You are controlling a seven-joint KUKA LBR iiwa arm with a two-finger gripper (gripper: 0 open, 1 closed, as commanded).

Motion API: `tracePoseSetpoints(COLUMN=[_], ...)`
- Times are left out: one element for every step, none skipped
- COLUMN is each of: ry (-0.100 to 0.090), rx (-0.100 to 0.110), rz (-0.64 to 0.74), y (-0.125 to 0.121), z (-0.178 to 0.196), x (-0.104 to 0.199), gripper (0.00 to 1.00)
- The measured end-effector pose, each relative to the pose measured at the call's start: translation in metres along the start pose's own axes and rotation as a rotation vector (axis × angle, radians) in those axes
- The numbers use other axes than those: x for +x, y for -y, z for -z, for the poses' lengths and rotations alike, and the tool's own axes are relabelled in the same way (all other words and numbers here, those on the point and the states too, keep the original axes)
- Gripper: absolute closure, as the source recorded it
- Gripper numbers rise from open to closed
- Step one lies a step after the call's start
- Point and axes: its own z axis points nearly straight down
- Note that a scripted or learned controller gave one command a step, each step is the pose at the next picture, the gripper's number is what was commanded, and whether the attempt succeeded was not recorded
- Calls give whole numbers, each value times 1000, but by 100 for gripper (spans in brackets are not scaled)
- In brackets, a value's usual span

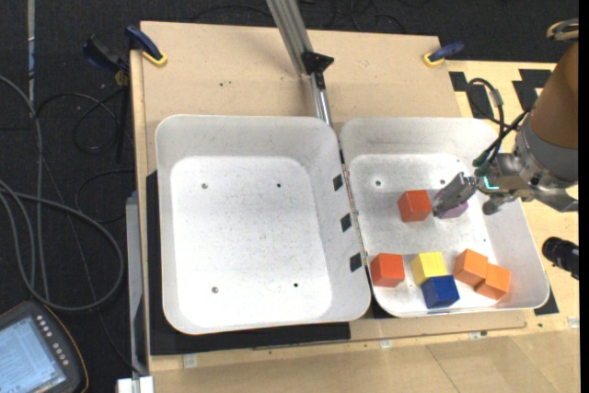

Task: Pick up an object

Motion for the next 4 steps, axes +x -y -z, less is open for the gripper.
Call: tracePoseSetpoints(ry=[0, -1, -1, -2], rx=[-2, 3, 3, 4], rz=[-2, -2, -3, -3], y=[0, -5, -10, 0], z=[1, -48, -93, -143], x=[0, 8, 8, 14], gripper=[0, 0, 0, 0])
